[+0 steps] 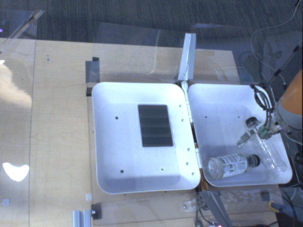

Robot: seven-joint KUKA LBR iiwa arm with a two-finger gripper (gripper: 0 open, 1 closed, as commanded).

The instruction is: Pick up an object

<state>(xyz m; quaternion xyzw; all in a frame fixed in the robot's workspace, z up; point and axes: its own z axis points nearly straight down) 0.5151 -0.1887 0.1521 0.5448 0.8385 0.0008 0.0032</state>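
A pale wooden counter [52, 141] carries two shallow white bins side by side. The left bin [109, 126] holds a flat dark ribbed pad [155, 125]. In the right bin [213, 108] a clear plastic bottle [232, 165] with a dark cap lies on its side near the front wall. The gripper [255, 132] hangs just above and behind it; whether it is spread or pressed together cannot be told. A sound grasp would likely straddle the bottle's body across its width, since a round, slick bottle may roll.
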